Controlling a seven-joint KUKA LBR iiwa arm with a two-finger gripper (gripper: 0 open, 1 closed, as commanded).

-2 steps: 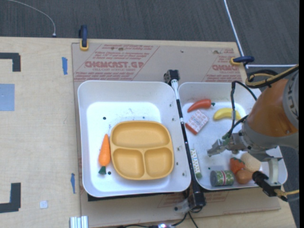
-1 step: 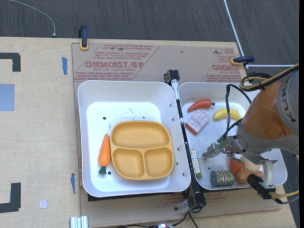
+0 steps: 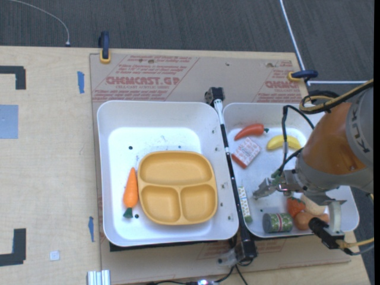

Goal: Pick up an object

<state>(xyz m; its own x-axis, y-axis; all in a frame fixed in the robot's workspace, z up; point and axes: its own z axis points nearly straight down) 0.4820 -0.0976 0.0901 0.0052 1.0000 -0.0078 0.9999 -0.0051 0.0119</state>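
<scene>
Lowest in the frame, near the bottom edge, a small green can with a dark top [image 3: 277,222] lies on its side in the right-hand shallow white bin [image 3: 255,113], and just to its right sit a couple of orange-red rounded toy pieces [image 3: 298,211], crowded together. The grey and orange arm [image 3: 332,144] reaches in from the right and its hand [image 3: 265,189] hangs over the middle of that bin, slightly above and left of the can. I cannot tell from where I stand whether the hand is spread or closed; nothing visible sits in it.

Further up the bin lie a red-and-white striped packet [image 3: 246,152], a red chilli pepper toy [image 3: 249,130] and a yellow banana toy [image 3: 283,142], each a little apart. The left white bin [image 3: 107,177] holds a yellow three-compartment plastic tray [image 3: 177,186] with an orange carrot toy [image 3: 130,190] just beside its left edge.

My worry is the aim: the hand sits over bare bin floor between the packet and the can, so a straight drop may close on nothing. The can, lying on its side, looks likely to roll off. The clustered pieces at lower right could be nudged or jammed together, and the dangling black cables [image 3: 294,153] near the wrist might snag.
</scene>
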